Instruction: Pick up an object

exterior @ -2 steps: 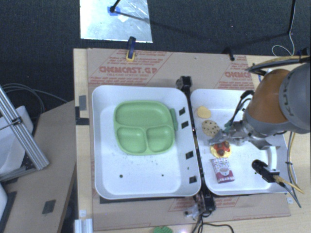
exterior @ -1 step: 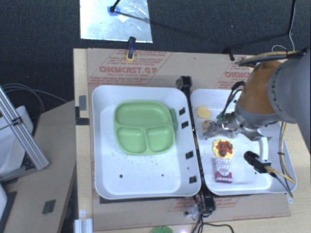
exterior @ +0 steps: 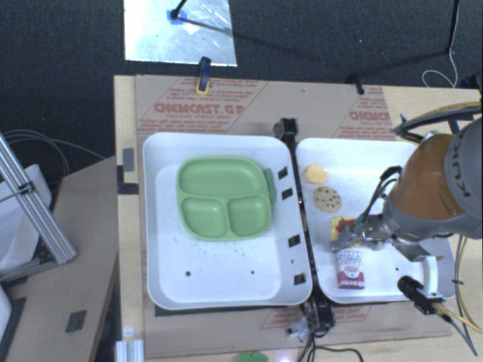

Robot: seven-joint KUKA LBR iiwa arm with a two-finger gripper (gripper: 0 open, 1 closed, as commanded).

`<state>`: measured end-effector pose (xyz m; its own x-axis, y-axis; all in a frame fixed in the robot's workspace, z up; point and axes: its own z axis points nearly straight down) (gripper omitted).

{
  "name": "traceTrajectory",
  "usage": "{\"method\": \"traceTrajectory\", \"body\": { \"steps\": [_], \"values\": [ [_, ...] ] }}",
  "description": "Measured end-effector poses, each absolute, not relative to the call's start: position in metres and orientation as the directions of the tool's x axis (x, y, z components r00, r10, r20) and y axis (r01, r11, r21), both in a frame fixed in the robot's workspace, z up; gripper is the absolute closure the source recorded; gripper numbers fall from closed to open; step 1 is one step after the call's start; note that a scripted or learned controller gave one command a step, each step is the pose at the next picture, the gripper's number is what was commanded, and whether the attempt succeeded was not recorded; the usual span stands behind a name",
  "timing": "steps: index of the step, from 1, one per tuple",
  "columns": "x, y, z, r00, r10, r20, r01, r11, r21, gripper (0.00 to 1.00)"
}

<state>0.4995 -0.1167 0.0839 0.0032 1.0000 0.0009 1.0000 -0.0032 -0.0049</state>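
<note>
My gripper [exterior: 344,237] hangs low in the right bin [exterior: 355,153], its metal fingers right beside a small red and yellow object [exterior: 341,223] and just above a red and white packet [exterior: 350,268]. A round brown cookie [exterior: 327,198] lies a little farther back, and a yellow piece [exterior: 316,175] sits behind it. The finger gap is too small and dark to read. Nothing can be seen held between the fingers.
The left bin [exterior: 162,202] holds a green three-compartment plate [exterior: 225,197]. A black divider with clips [exterior: 296,202] runs between the bins. The arm's orange band [exterior: 426,179] and grey wrist cover the right bin's right side. Cables lie at the bench's front edge.
</note>
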Motion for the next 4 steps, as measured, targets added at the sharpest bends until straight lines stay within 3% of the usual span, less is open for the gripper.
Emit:
{"method": "traceTrajectory", "body": {
  "steps": [1, 2, 3, 4],
  "values": [
    [0.548, -0.099, 0.085, -0.006, 1.0, -0.001, 1.0, 0.006, 0.005, 0.0],
    [0.547, -0.126, 0.085, 0.0, 1.0, -0.001, 1.0, 0.0, 0.002, 0.0],
    [0.548, -0.125, 0.096, -0.002, 1.0, 0.0, 1.0, 0.002, 0.004, 1.0],
    [0.601, -0.043, 0.2, -0.014, 1.0, 0.001, 1.0, 0.013, 0.014, 1.0]
  ]
}}
